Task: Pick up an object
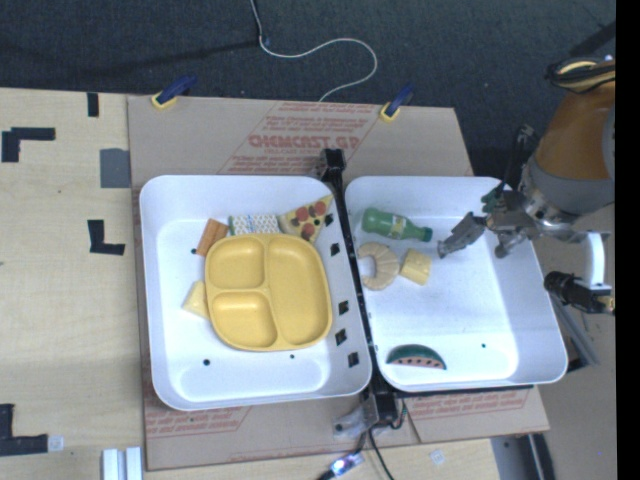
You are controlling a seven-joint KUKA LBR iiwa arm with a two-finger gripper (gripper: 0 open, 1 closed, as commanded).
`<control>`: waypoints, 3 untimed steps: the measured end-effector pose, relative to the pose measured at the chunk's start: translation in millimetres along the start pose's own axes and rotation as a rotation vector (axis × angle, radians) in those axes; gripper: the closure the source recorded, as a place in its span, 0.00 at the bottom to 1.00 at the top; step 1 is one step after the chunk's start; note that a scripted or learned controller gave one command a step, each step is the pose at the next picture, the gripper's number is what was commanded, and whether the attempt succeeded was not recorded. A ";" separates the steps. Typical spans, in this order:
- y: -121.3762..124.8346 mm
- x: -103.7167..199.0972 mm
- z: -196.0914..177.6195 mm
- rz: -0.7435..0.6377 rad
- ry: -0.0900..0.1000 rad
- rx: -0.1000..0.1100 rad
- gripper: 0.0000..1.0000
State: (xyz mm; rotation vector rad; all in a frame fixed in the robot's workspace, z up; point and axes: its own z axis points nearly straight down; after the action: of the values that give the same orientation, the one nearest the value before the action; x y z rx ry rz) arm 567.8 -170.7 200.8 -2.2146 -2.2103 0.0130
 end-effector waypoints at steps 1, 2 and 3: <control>3.0 0.2 -7.5 -0.003 -0.003 -0.013 0.00; 3.9 -3.2 37.0 -0.003 -0.003 -0.009 0.00; 5.2 -12.3 94.4 -0.003 -0.003 -0.008 0.00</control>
State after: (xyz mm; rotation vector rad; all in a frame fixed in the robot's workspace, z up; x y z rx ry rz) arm 571.6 -182.7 106.3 -2.2175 -2.2189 0.0075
